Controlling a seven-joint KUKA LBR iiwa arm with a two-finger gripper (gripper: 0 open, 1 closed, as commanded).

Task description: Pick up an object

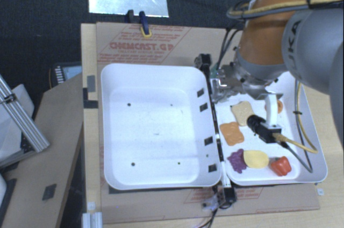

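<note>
A tan slice (242, 112), orange piece (231, 134), purple cluster (236, 160) and yellow piece (256, 158) lie clustered in the right bin (306, 177). The gripper (223, 87) hangs low over its far left corner (open or closed, I cannot tell), probably positioned to reach one.

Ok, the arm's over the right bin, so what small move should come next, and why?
Probably nudge the gripper toward the tan slice and lower it. The gripper sits near the far left corner of the right bin, no item visibly held, and that slice lies nearest to it.
</note>
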